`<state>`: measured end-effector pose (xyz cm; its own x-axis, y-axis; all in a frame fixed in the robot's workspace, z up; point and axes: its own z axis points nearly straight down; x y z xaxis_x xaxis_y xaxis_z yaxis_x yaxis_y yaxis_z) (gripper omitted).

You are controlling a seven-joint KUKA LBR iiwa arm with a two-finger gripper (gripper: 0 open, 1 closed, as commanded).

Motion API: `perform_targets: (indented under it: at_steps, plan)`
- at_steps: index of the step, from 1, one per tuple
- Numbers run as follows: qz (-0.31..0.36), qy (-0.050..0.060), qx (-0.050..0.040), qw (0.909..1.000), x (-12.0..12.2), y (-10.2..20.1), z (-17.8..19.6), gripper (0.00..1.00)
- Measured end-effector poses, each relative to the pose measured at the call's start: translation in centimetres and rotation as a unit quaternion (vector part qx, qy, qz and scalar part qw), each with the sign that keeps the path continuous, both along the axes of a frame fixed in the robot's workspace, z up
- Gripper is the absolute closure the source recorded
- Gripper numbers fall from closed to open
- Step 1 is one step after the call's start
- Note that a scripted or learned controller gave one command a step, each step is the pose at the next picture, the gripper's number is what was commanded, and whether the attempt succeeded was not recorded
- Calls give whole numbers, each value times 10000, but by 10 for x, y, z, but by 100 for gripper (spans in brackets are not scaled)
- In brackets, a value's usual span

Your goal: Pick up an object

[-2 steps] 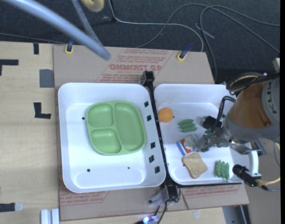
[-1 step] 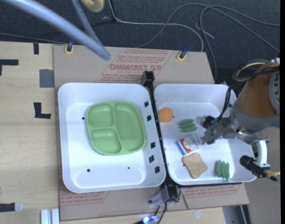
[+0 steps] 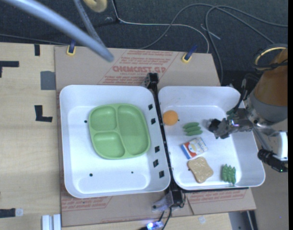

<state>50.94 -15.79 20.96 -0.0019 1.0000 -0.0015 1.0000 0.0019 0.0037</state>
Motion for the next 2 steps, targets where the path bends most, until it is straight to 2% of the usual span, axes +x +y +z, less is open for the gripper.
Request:
perform_targets:
  at_steps: [1,2]
  plan:
    - [-2,-7,-2,10000,1,0,53,100]
    - [15,28,10,10000,14,48,37,100]
